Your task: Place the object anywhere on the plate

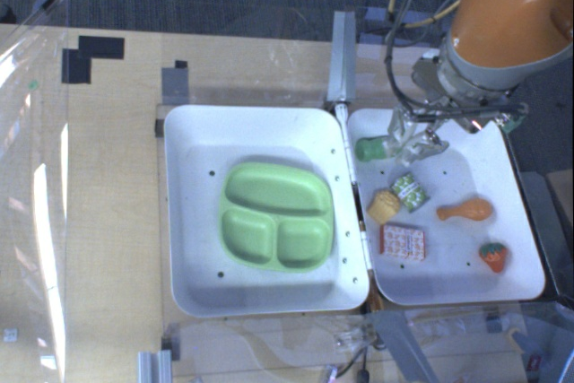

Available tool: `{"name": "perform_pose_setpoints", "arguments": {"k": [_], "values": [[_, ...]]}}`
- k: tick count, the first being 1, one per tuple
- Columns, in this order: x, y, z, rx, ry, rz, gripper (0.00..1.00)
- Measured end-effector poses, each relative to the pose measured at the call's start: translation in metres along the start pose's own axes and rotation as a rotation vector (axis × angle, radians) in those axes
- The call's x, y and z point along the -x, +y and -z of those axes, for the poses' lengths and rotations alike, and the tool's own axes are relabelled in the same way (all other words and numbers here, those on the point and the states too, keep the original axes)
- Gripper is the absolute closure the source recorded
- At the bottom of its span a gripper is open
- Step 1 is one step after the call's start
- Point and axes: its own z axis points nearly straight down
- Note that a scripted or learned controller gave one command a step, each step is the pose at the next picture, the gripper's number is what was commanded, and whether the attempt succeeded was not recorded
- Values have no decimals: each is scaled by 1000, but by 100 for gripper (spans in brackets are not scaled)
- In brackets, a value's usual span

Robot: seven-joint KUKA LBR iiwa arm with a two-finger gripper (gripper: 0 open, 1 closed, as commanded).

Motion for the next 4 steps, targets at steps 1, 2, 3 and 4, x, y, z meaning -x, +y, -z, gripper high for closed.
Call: {"name": "perform_pose_setpoints", "arguments": {"k": [1,2,3,4], "values": [[4,-60,-35,0,1,-102,100],[126,51,-77,2,0,-183,100],[66,34,-71,0,1,-250,100],[26,-12,-23,-3,-2,21,100]]}}
